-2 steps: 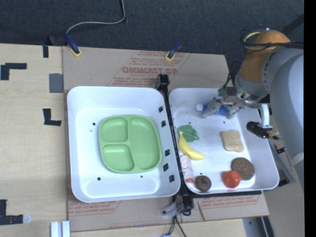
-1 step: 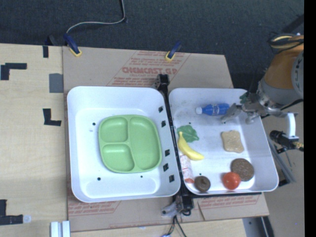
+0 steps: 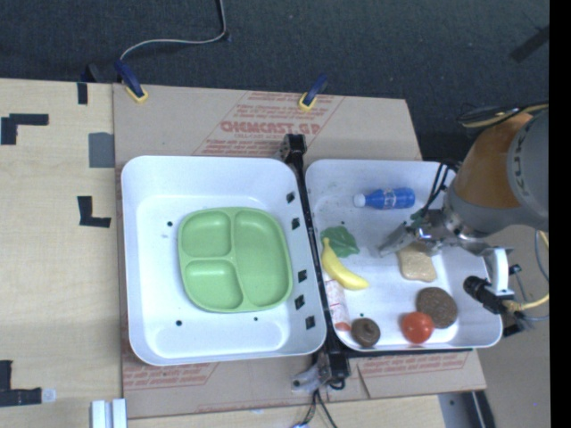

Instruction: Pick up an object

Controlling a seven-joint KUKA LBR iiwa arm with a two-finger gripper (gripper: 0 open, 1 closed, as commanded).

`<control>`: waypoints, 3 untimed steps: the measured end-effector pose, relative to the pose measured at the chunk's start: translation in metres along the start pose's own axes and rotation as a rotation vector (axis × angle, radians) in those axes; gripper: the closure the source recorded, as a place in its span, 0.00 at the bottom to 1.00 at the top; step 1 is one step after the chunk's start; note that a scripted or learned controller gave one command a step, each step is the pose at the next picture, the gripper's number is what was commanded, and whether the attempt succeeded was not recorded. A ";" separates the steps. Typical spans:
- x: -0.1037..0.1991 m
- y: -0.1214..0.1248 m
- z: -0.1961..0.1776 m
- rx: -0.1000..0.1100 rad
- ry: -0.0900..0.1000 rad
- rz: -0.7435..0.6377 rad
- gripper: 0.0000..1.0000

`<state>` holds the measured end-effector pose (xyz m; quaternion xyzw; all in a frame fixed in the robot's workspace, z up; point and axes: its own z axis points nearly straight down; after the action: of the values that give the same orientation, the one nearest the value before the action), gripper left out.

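Note:
My gripper (image 3: 410, 242) hangs low in the right bin (image 3: 464, 339), at its middle right, and is open. One finger (image 3: 390, 242) points left toward the bin's centre. A tan bread slice (image 3: 417, 265) lies just below the gripper, touching or nearly touching it. Nothing shows between the fingers. A blue bottle (image 3: 389, 199) lies above and to the left of the gripper. A yellow banana (image 3: 342, 270) and a green leafy piece (image 3: 342, 241) lie to the left. Along the bin's front edge are a brown cookie (image 3: 436, 305), a red tomato (image 3: 417, 327) and a dark donut (image 3: 365, 332).
The left bin (image 3: 147, 239) holds a green divided plate (image 3: 235, 259). A narrow packet (image 3: 335, 303) lies by the divider between the bins. The grey arm with its orange band (image 3: 486, 172) comes in from the right over the right bin's rim.

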<state>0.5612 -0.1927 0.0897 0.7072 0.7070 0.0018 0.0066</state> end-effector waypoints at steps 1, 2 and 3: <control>-0.013 -0.022 0.000 -0.004 0.001 -0.003 0.00; -0.015 -0.021 -0.011 -0.006 -0.002 -0.002 1.00; 0.038 -0.015 -0.095 0.011 0.007 -0.002 1.00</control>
<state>0.5456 -0.1544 0.1845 0.7064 0.7078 0.0004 0.0005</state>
